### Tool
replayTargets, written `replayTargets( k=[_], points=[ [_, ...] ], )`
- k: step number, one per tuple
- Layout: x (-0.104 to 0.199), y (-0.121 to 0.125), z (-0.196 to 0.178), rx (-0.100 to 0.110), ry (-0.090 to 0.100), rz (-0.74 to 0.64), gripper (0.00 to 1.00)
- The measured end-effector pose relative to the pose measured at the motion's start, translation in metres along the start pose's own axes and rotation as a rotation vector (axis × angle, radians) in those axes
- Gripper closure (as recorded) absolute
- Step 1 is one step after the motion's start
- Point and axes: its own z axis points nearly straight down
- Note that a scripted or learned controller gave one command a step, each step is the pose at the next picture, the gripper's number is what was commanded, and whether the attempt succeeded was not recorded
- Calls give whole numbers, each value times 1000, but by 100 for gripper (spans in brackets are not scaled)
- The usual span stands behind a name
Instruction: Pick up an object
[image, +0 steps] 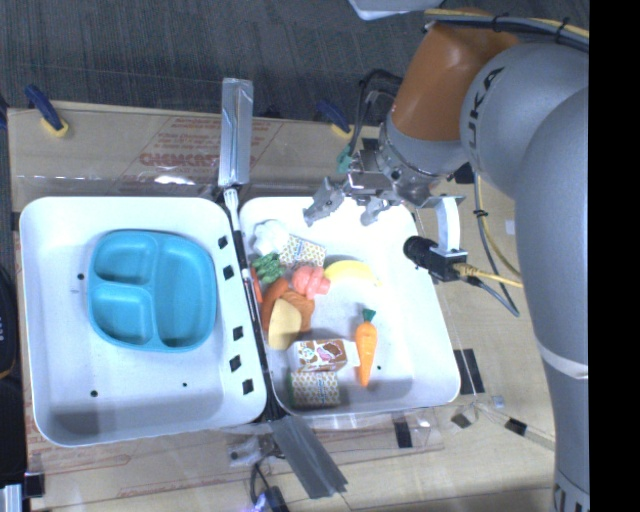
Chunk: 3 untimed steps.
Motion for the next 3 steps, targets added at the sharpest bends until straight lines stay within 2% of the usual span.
replayTargets(
  k=[1, 2, 3],
  points=[
    [-26, -53, 96, 1, 1, -225, 0],
    [-13, -40, 169, -1, 0, -210, 0],
    [16, -22, 68, -3, -1, -50, 0]
  ],
)
